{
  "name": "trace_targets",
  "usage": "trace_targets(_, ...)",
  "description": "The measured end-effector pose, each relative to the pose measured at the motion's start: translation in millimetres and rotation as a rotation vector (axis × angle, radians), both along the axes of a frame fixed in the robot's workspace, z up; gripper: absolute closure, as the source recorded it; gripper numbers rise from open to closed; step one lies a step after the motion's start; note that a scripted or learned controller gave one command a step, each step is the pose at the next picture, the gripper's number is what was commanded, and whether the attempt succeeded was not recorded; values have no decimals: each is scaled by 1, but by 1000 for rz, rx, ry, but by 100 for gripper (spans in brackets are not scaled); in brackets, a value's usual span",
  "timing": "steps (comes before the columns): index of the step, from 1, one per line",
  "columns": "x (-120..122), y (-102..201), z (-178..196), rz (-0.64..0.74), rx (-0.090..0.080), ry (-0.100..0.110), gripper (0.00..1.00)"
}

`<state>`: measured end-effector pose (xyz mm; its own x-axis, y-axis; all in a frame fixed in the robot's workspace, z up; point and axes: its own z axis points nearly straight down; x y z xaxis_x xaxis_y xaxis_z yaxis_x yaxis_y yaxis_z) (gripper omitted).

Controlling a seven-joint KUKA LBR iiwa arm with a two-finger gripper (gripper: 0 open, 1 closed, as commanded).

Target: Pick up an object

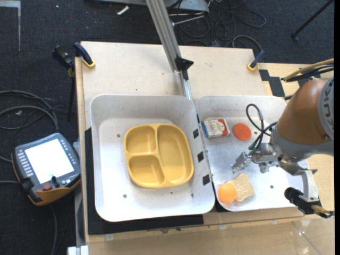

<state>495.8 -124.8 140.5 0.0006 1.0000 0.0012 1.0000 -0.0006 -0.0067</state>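
Overhead, from the slanted camera above the counter point(133, 68), the grey arm with its orange band point(308, 116) reaches in from the right over the right-hand bin point(276, 195). Its pincer point(241, 162) hangs above the bare white floor of that bin, its metal tip pointing toward the left. How far it is open cannot be told from this angle, and nothing is seen between its fingers.

Just below the pincer, toward the near rim of the bin, lie an orange ball point(227, 193) and a tan, speckled, bread-like piece point(244, 186), the two touching each other. Above the pincer, toward the far side of the bin, sits a small red disc point(242, 132), and just left of that disc lies a little white carton point(215, 127) with blue and orange print. A black cable point(256, 116) loops from the wrist just right of the disc.

Well to the left of the pincer, across the divide between the two bins, the left-hand bin point(106, 142) holds a yellow three-compartment tray point(158, 155). Farther left, off the counter on the dark floor, rests a handheld control pendant point(45, 166) with a pale screen.
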Motion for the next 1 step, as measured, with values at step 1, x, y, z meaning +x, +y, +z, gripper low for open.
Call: trace_targets(1,1,0,-46,0,-2,-8,0)
